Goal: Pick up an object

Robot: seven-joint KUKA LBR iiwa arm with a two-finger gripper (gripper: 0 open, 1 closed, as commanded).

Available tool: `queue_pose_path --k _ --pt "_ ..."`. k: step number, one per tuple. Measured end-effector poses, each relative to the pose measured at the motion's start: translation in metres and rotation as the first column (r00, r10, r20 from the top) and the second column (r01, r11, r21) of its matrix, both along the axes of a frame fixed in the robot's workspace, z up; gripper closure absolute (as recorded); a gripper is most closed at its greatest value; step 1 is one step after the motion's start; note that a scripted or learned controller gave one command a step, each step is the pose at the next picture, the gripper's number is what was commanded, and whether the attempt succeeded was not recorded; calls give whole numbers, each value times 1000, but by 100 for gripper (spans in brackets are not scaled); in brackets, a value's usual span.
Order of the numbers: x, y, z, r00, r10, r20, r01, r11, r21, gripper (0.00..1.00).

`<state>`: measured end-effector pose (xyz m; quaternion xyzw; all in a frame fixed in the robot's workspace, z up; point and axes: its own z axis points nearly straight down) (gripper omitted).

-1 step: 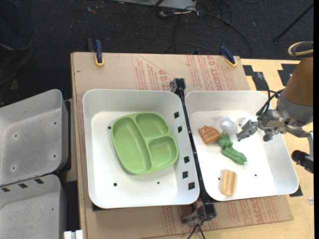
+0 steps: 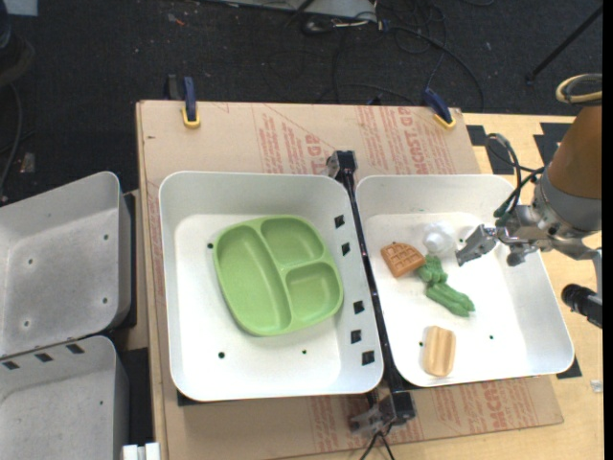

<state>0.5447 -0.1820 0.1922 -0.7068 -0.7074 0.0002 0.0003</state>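
Nothing picked yet; my pincer [image 2: 476, 247] hangs over the right bin [image 2: 546, 343].
Whether it gapes I cannot tell. The green toy [image 2: 446, 291] lies just left of it, untouched.

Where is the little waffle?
The waffle lies in the right bin, near its left wall, just left of the green toy and above the tan bread piece.
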Motion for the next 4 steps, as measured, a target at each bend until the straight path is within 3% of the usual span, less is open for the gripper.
queue_pose_path --k 1,2,3,4 --pt "-4 -8 -49 1000 -3 -3 3 1000 0 0" --pt "-1 -8 -97 1000 -3 6 3 1000 0 0" --pt "0 -9 -85 1000 -2 12 2 1000 -3 100" --pt "3 -13 -42 1000 1 3 -1 1000 -1 100"
